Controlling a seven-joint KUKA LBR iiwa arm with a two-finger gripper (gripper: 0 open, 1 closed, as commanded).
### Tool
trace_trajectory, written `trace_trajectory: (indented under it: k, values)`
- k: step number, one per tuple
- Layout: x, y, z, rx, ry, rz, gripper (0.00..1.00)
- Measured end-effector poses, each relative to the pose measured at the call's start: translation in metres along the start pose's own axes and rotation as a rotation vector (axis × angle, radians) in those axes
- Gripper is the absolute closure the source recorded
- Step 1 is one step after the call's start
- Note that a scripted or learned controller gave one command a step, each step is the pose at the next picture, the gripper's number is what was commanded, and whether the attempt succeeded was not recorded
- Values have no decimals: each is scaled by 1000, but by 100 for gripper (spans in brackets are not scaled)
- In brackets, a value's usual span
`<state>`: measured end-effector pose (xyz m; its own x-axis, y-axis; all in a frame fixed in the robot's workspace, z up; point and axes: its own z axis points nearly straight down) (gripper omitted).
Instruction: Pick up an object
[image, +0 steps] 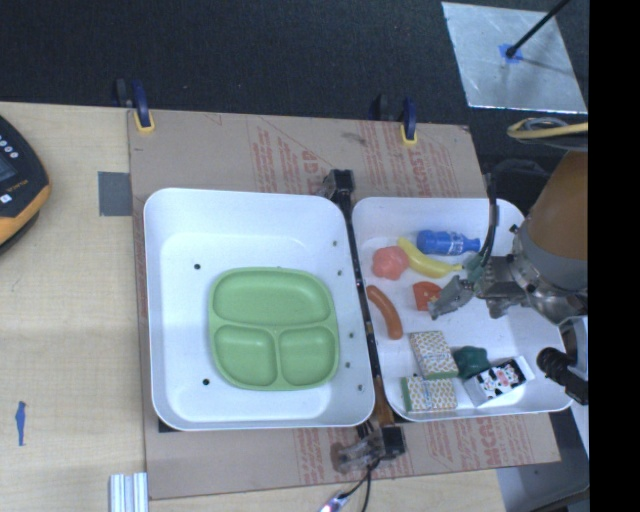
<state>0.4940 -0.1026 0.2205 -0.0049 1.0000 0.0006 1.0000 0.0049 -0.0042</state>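
My gripper (468, 306) hangs over the middle of the right bin (372, 222), reaching in from the right. It is open, with one finger (447, 301) beside a small red piece (426, 293) and nothing between the fingers. Around it lie a blue bottle (447, 242), a yellow banana (424, 261), a pink-orange ball (390, 263) and a brown sausage (385, 312). Nearer the front are two patterned boxes (432, 352) (430, 394), a dark green object (470, 358) and a black-and-white pack (498, 380).
The left bin (170, 300) holds a green divided plate (273, 327). Both bins sit on a cardboard sheet (250, 150) held by clamps. A yellow-and-black device (15, 190) lies at the far left of the bench.
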Motion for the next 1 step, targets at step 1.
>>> trace_trajectory:
  k: [1]
  values:
    - [5,54,123,-15,-5,1,0]
